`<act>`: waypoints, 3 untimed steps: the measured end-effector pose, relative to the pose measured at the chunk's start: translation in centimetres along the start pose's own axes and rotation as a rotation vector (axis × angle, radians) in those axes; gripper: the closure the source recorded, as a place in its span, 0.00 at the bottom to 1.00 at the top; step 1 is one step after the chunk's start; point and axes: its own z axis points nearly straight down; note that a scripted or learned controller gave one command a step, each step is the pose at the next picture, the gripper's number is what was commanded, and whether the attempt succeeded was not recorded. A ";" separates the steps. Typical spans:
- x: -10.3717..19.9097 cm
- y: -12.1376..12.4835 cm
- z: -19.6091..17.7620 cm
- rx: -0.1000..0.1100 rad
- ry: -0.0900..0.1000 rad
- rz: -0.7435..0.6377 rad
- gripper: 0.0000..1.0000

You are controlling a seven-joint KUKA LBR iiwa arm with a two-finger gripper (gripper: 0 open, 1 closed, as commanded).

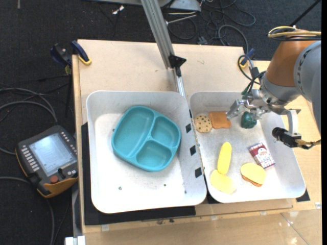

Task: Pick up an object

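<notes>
Nearest, in the right bin [286, 188]: a yellow disc [223, 181] at 7 o'clock, a sandwich [253, 174] at 5. Farther in, a yellow banana-like piece [224, 157] at centre and a small red carton [261, 155] toward 3. Beyond, a spotted cookie [203, 122] and orange toast [220, 120] touching at 11. Farthest, a small round dark-green ball [248, 120] at 1 o'clock, right under the gripper [249, 107]; could not tell finger spread or any hold. Left bin [102, 188]: teal divided plate [146, 137].

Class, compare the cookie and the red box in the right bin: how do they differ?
The cookie is round, tan and dark-speckled; the red box is rectangular with white markings. The cookie lies by the bin's left wall, the box toward its right side. Both are small and lie flat.
</notes>
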 end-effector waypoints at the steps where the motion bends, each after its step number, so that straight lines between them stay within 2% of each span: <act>1: -0.1 0.0 -0.9 -0.001 -0.002 0.000 1.00; 2: -0.8 0.6 -5.6 0.017 0.006 0.000 1.00; 3: 0.0 1.6 -11.2 0.014 0.006 -0.002 1.00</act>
